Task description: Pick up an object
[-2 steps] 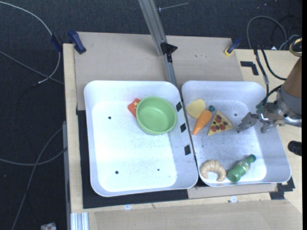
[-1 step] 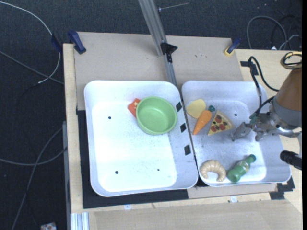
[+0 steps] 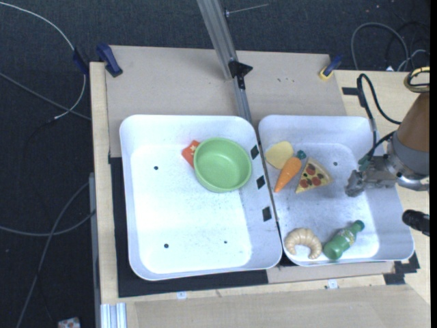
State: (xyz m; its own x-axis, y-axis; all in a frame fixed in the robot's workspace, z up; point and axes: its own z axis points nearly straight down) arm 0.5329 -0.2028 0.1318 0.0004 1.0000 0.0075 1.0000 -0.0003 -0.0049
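The right bin (image 3: 341, 125) holds a pale yellow round piece (image 3: 278, 154), an orange carrot (image 3: 287, 173), a pizza slice (image 3: 313, 177), a croissant (image 3: 304, 242) and a green bottle (image 3: 342, 241). The left bin (image 3: 164, 238) holds a green bowl (image 3: 221, 164) with a red-orange piece (image 3: 189, 152) showing behind its left rim. My gripper (image 3: 356, 183) hangs low at the right side of the right bin, right of the pizza slice and above the bottle, with nothing seen between its fingers.
A metal pole (image 3: 218, 29) slants down from the top to the gap between the bins. Blue (image 3: 108, 59) and yellow (image 3: 332, 65) clamps sit at the bench's back corners. Cables (image 3: 369, 101) run along the right edge near the arm.
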